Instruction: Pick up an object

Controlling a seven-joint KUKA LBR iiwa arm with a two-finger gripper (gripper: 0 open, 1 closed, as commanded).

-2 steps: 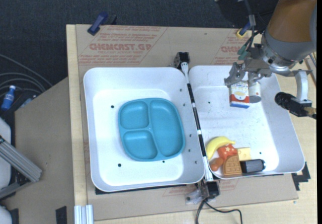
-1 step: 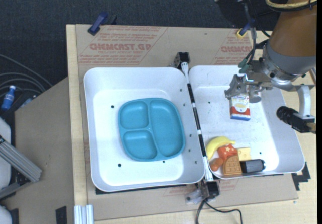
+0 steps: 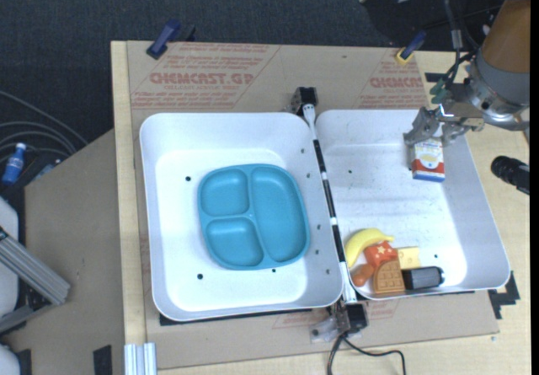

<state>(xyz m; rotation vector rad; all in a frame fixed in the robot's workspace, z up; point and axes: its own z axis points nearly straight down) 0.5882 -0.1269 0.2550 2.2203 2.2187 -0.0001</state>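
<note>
Above the small carton [image 3: 429, 164] in the right bin [image 3: 472, 222], well behind the banana [image 3: 367, 240], the gripper [image 3: 431, 133] hovers; finger state cannot be determined. Recommend centring before descending squarely.

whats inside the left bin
A blue divided plate lies flat in the left bin, its three compartments bare. Whatever is under the plate is covered.

Small carton [image 3: 429, 165], white with an orange-red and blue face, in the right bin [image 3: 472, 222] toward two o'clock, apparently tilted, just under the tool [image 3: 434, 131]. At the bin's six o'clock edge, clustered and touching: yellow banana [image 3: 367, 240], orange-red piece [image 3: 375, 258], tan waffle-like block [image 3: 388, 279], pale yellow block [image 3: 408, 257], black bar [image 3: 423, 278].
</note>
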